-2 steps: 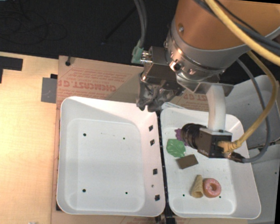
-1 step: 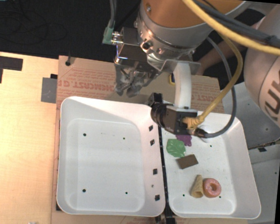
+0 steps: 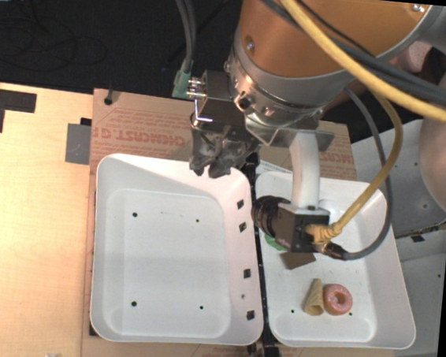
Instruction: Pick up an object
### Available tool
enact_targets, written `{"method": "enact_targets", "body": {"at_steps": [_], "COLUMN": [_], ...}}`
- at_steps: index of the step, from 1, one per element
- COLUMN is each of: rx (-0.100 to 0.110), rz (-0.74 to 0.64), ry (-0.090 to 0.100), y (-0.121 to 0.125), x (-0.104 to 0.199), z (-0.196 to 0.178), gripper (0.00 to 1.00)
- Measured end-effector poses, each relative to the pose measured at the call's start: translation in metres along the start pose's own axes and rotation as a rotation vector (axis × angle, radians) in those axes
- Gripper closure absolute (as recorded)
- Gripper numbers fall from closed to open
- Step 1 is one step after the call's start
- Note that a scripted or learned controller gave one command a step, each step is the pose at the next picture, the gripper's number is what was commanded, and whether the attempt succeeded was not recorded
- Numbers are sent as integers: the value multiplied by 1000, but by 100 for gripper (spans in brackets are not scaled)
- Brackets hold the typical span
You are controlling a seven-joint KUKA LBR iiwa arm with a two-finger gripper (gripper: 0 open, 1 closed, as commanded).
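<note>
Claw (image 3: 213,158) at far rim of left shallow white bin (image 3: 166,263), grip impossible to tell. Pink ring-shaped toy (image 3: 338,300) and tan cone (image 3: 315,297), touching, in near part of right white bin (image 3: 376,265).

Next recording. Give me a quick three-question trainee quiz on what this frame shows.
1. True or false: the pink ring is held in the end effector.
2. Multiple choice: the tan cone lies (A) right beside the pink ring, (B) in the other bin from the ring, (C) on the bench outside both bins.
3. Fill in: the end effector hangs above the far edge of the view's ____ bin.

Key: 1 false; 2 A; 3 left.
</note>
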State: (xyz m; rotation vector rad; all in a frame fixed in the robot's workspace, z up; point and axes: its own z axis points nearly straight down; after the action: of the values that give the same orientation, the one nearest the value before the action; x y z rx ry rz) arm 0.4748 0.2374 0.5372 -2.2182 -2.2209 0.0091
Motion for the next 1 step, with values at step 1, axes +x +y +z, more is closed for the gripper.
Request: {"method": "enact_targets", "body": {"at_steps": [1], "rx": [5], "rz": [-1], "ry": [-4], "y": [0], "x": [7], "z": [70], "gripper": [100]}}
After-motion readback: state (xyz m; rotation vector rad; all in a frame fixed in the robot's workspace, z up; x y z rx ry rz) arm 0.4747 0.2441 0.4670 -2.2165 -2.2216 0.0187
